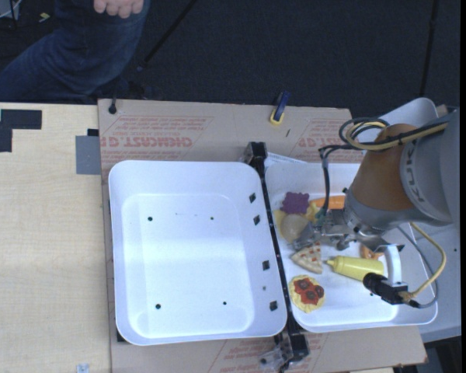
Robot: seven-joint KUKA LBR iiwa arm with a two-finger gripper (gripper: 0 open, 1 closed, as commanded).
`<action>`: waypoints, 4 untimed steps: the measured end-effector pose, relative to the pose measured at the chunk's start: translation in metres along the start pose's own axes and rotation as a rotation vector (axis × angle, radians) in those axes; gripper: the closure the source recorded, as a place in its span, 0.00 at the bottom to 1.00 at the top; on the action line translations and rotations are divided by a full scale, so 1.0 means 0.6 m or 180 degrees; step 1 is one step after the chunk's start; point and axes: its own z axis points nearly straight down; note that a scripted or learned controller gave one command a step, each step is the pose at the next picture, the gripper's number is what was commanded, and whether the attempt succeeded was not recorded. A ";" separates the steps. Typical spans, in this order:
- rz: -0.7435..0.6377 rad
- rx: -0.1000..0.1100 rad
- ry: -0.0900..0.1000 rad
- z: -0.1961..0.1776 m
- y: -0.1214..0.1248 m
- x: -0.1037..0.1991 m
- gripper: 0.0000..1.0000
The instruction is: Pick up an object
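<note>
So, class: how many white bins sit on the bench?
2: the left bin and the right bin, side by side; the arm covers part of the right one.

The cardboard sheet (179,134) under the bins bears red upside-down print, not legible.

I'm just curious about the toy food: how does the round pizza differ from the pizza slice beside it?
The round pizza is a full disc with a mostly red top; the pizza slice is a pale wedge with a few small red spots. The round pizza lies nearer the bin's front edge, apart from the gripper; the slice lies just below it. Both lie flat in the right bin.
</note>
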 end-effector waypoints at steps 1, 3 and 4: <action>-0.0011 -0.0006 0.0004 0.000 0.086 0.038 0.00; -0.0010 -0.0009 0.0001 -0.001 0.088 -0.029 0.00; -0.0028 -0.0003 0.0037 -0.002 0.081 -0.109 0.00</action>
